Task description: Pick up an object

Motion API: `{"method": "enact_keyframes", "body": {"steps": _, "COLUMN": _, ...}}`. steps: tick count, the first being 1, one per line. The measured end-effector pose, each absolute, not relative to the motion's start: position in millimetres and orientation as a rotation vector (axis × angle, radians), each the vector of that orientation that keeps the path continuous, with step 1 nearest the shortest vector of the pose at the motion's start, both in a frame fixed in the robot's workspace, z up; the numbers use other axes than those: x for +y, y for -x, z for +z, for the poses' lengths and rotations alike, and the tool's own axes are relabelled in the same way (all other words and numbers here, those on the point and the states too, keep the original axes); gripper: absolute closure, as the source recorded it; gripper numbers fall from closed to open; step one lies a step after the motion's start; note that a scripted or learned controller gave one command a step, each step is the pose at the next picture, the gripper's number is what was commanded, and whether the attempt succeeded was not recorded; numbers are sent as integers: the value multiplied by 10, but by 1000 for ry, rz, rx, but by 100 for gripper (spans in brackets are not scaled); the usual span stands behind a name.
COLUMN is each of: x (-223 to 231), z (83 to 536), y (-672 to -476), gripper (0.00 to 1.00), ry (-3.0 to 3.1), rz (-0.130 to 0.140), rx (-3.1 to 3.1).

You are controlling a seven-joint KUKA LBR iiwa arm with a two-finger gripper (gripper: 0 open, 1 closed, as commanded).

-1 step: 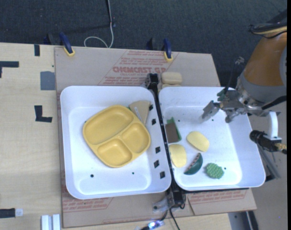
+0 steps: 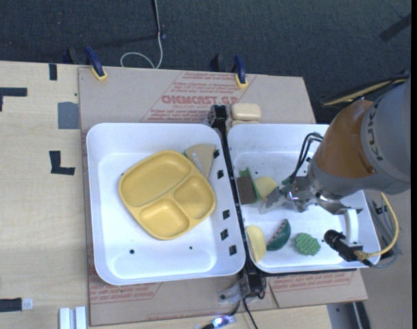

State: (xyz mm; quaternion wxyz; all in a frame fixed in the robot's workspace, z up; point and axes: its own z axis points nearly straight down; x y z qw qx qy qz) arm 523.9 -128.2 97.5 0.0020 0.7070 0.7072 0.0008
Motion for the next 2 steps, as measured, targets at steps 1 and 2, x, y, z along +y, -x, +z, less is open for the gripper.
{"method": "enact_keyframes", "body": {"steps": 1, "x": -995, "z": 855, "y": -5816, "gripper": 0, "ry": -2215, "rz": -5, "rx": 2213}}
{"method": "enact_keyframes", "body": {"steps": 2, "x": -945, "z": 964, "y": -5808, "gripper": 100, "ry": -2220, "rz": 2, "rx": 2223}}
